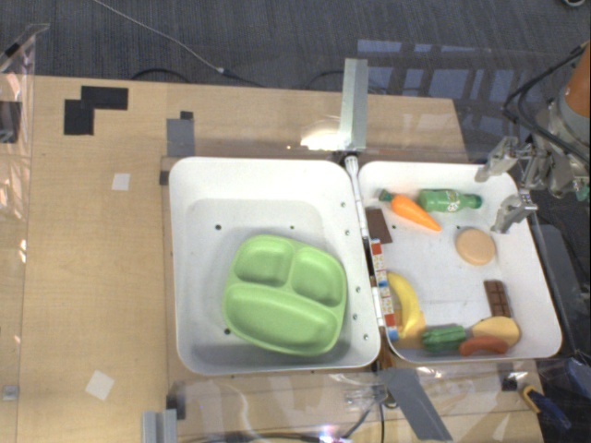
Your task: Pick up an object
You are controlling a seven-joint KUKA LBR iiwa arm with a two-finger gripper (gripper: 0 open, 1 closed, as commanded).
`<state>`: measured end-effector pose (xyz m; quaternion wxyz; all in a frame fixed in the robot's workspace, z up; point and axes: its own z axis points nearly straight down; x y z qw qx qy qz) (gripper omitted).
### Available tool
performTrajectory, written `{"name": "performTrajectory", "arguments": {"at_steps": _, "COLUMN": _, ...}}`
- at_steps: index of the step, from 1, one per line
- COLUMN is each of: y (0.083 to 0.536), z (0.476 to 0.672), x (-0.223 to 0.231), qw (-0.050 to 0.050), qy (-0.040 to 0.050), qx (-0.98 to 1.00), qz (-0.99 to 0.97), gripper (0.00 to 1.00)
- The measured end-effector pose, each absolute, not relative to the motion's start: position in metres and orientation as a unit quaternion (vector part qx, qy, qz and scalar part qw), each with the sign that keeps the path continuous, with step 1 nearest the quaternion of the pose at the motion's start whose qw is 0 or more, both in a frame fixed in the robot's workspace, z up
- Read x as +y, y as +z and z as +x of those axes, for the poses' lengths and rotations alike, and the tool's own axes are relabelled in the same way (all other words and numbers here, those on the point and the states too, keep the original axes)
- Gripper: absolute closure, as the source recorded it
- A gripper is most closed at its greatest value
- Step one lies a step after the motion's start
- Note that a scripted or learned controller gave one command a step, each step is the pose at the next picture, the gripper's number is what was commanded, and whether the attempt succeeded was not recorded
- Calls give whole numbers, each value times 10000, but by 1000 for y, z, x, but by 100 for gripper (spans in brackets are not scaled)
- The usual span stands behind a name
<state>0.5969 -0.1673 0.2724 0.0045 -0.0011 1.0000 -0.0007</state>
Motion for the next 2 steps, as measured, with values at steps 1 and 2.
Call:
{"name": "performTrajectory", "arguments": {"at_steps": 1, "y": 136, "z": 566, "x": -146, "qw": -6, "qy": 14, "qx": 9956, "qz": -933, "gripper": 0}}
{"name": "performTrajectory", "arguments": {"at_steps": 2, "y": 90, "z": 608, "x": -95, "qw": 77, "qy": -9, "qx": 9926, "qz": -1211, "gripper": 0}}
